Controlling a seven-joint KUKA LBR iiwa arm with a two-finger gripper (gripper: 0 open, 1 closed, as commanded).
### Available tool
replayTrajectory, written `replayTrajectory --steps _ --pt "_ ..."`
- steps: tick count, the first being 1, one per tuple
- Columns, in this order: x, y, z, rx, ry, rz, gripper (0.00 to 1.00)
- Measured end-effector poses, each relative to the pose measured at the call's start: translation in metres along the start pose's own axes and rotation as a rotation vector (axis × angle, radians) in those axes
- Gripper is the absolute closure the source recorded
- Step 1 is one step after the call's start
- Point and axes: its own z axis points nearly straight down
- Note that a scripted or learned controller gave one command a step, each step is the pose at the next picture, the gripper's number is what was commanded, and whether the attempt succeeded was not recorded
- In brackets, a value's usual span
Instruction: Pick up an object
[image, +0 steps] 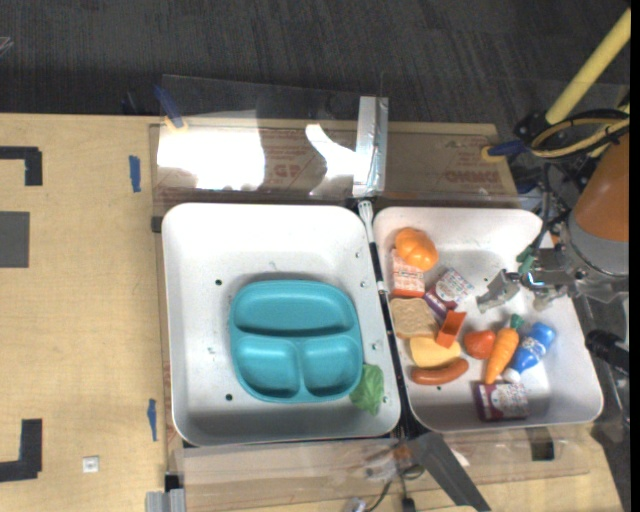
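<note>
The right bin (580, 400) holds several toy foods: an orange (413, 245), a small carton (406, 279), a bread slice (410, 318), a purple-white packet (452, 286), a tomato (478, 343), a carrot (502, 352), a sausage (438, 373), a blue-capped bottle (532, 348) and a purple can (503, 400). My gripper (510, 280) hangs over the bin's right half, just above and right of the tomato and carrot. It looks open, with nothing between its fingers.
The left bin (190, 250) holds a teal divided plate (295, 338), with a green lettuce leaf (370, 388) by its right corner. A raised divider (378, 300) runs between the bins. Yellow and black cables (570, 135) lie behind the arm at the upper right.
</note>
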Motion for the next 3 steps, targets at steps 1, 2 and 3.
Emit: replayTrajectory --steps 1,2,3 --pt "-0.047 -0.005 0.088 0.004 0.002 0.026 0.00" --pt "-0.050 -0.003 0.078 -0.001 0.001 0.030 1.00" --pt "0.021 0.036 -0.017 -0.009 0.000 0.171 1.00"
